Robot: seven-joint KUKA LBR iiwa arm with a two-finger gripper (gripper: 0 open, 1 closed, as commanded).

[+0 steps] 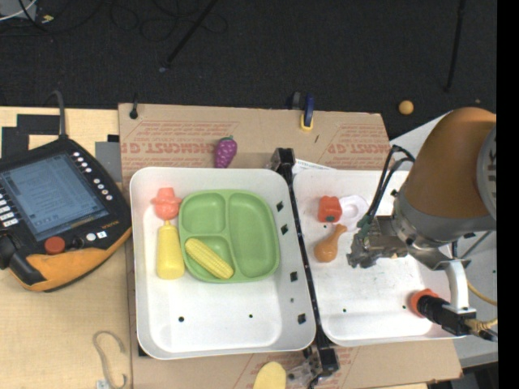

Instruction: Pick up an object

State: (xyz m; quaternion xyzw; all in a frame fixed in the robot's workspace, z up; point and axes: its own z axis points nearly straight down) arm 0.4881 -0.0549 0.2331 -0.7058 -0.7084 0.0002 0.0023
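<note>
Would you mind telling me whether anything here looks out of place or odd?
Three toys lie outside the bins: a purple grape bunch on the cardboard behind the left bin, a yellow piece at the front edge, and a small orange ball on the dark floor behind.

Single fixed camera above bench, looking down at slant. Left bin near frame centre, right bin just beside it, arm entering from right. Moderate distance; dark floor beyond bins.
</note>
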